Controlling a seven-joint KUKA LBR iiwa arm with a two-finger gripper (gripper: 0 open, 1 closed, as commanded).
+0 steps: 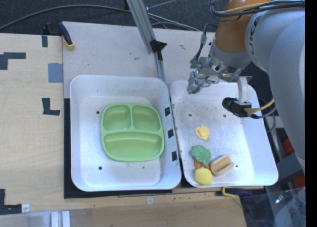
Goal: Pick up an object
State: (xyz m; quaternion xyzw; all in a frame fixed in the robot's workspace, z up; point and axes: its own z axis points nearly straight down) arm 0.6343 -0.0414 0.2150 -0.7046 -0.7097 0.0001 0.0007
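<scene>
- Toy food lies in the right bin (257,137): a pale yellow piece (202,132) near its middle, and a cluster at the near edge made of a green piece (200,152), a yellow ball (203,176) and a tan bun (221,164).
- Green piece, ball and bun touch one another; a small orange bit under the green piece is mostly hidden.
- Gripper (194,86) hangs over the right bin's far left corner, well apart from all the food, with nothing between its tips; they look nearly together, though they are small and blurred.
- Grey arm (277,28) is cut off at the right.
- Green divided plate (132,132) sits in the left bin (79,122).
- Metal pole (141,18) crosses the bench's far edge.
</scene>
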